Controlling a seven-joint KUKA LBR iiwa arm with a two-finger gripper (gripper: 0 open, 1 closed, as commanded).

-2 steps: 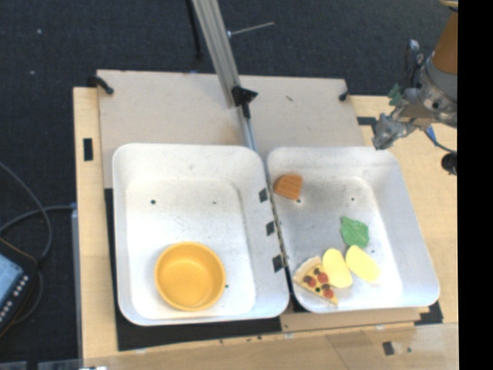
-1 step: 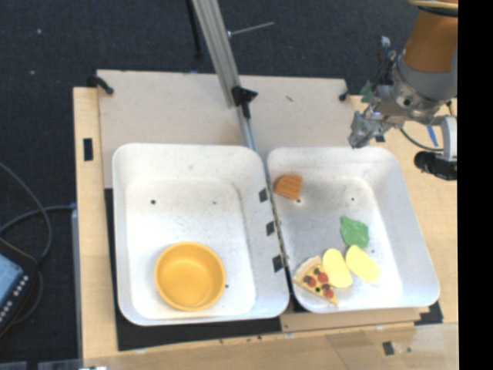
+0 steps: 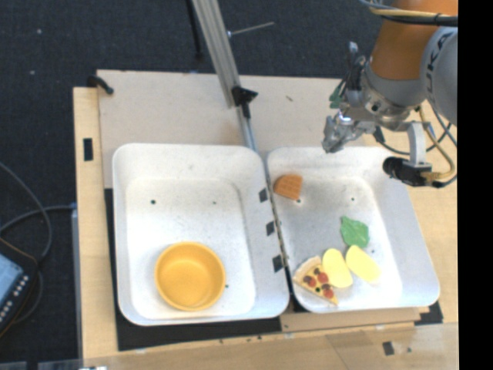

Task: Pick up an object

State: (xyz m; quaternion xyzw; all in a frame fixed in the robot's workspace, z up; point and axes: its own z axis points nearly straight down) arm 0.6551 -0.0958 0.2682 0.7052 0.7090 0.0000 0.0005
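Yellow bowl (image 3: 189, 275) sat near the front edge of the left bin (image 3: 135, 206). Along the right bin's (image 3: 397, 214) front edge lay a pizza slice (image 3: 316, 281), two yellow pieces (image 3: 350, 266) and a green leaf (image 3: 355, 231); an orange piece (image 3: 289, 186) sat near its back left corner. Over its back edge hung the gripper (image 3: 334, 141), holding nothing; how far its fingers were spread could not be told.
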